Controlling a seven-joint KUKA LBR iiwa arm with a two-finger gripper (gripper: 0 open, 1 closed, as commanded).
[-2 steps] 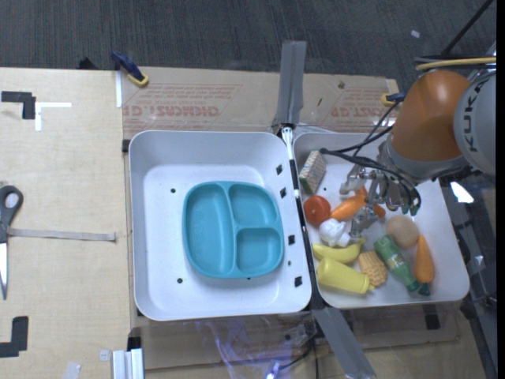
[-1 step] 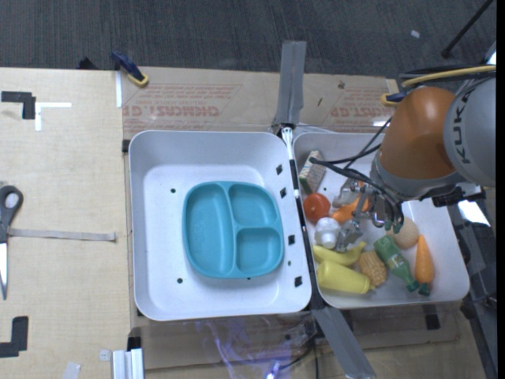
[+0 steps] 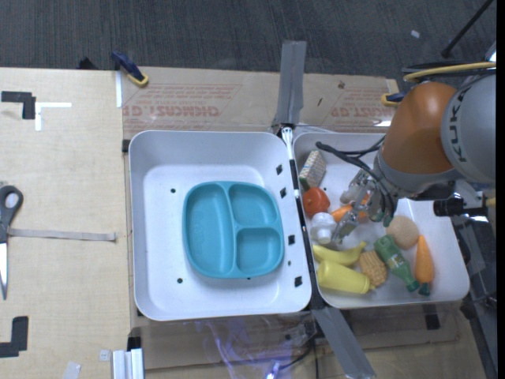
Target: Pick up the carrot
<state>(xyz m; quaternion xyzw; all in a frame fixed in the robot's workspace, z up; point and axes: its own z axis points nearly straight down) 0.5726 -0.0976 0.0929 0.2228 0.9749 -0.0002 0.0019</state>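
Yellow plastic food crowds the near edge of the right-hand bin (image 3: 450,290) — a squash-like piece (image 3: 342,278), a banana (image 3: 338,253) just above it and a corn cob (image 3: 373,268) beside them. A green bottle (image 3: 397,264) lies tilted to the right of the corn, and the carrot (image 3: 424,259) rests next to it, orange, pointing up and down the bin near its right wall and well apart from the gripper (image 3: 357,206). A tan round item (image 3: 403,231) sits just above the bottle and carrot.

Reaching in from the right, the grey arm with its orange band (image 3: 422,129) hangs over the bin's middle, the gripper lowered among the clutter near a small orange piece (image 3: 341,211), a red tomato-like ball (image 3: 315,201) and a white object (image 3: 322,227). Whether it is spread or pressed together cannot be told from this angle, and nothing can be made out in its grasp.

A grey ribbed item (image 3: 312,166) lies toward the bin's far left corner. In the left-hand bin (image 3: 158,290), a teal divided plate (image 3: 233,229) sits centred — three compartments. Scissors (image 3: 6,212) lie on the worktop (image 3: 63,172) at far left.
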